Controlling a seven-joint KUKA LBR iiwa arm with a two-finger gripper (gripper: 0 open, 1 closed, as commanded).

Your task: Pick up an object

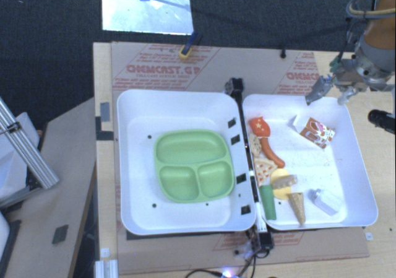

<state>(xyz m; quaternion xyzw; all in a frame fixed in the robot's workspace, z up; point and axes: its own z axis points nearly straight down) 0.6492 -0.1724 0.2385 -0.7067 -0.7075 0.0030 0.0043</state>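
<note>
The gripper (330,91) hangs over the far right corner of the right bin (356,165), its two fingers apart and clamped on nothing; a red-and-white packet (317,132) lies just below it in the bin, untouched; toy foods (a tomato (260,126), a sausage (272,152), a cone (297,206)) crowd the bin's left wall; a green divided plate (192,164) sits in the left bin (133,165).
</note>
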